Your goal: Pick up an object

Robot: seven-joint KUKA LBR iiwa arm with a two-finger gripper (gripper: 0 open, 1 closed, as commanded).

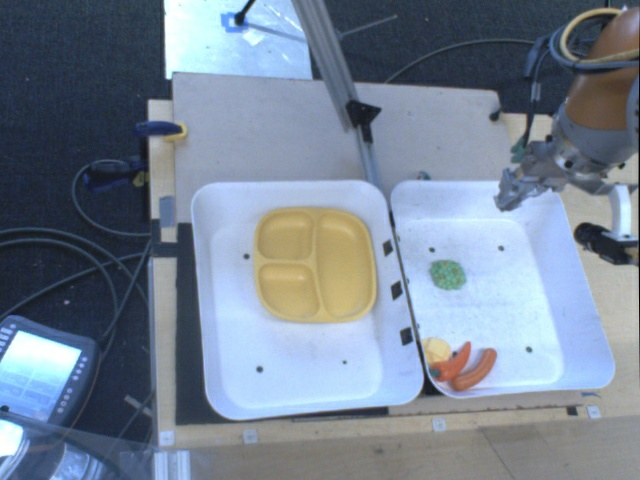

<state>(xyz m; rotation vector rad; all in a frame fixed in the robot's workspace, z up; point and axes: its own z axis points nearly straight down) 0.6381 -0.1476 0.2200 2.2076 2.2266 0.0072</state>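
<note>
The right bin [560,258] holds a small green lumpy object [447,274] near its middle. At its front left corner lie a yellow piece [436,349], a thin red-orange piece [454,360] and a red-orange sausage shape [475,369], close together. My gripper [509,194] hangs over the bin's back right part, up and to the right of the green object and well apart from it. Nothing is visible in it.
The left bin [225,368] bears a yellow three-compartment plate [313,264]. A slanted grey pole [330,48] crosses the back of the bench. Cables and a teach pendant [40,368] lie off the bench at left.
</note>
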